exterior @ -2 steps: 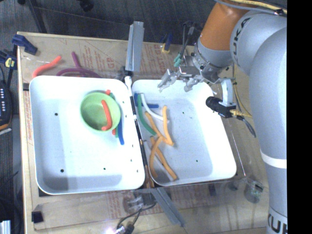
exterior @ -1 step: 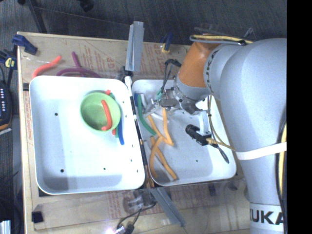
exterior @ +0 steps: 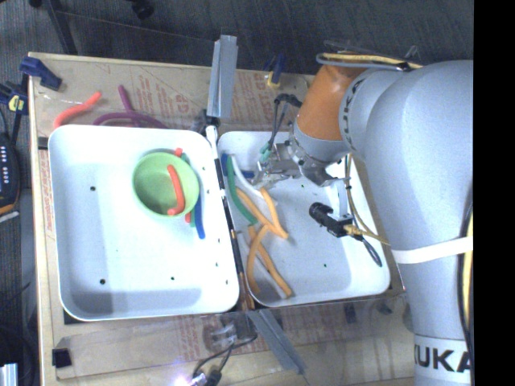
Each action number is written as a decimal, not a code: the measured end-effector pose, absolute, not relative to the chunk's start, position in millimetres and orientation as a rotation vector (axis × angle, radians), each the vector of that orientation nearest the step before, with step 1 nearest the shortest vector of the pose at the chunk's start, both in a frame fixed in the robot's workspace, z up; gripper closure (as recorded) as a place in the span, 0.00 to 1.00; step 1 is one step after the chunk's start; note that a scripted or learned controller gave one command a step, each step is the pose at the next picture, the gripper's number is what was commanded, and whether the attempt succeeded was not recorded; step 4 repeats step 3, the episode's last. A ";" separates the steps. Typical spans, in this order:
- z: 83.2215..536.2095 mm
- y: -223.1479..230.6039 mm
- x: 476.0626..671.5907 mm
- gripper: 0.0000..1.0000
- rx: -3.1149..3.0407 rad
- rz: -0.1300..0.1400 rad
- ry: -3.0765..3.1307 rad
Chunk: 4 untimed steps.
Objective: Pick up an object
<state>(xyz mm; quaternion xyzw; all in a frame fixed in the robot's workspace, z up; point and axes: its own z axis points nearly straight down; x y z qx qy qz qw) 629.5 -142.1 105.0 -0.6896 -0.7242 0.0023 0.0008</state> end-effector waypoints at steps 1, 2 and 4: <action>104.9 -142.1 629.4 0.00 -2.165 0.008 -2.275; 114.6 -142.1 629.5 1.00 -2.162 0.010 -2.277; 189.5 -139.3 649.4 1.00 -1.861 0.001 -2.533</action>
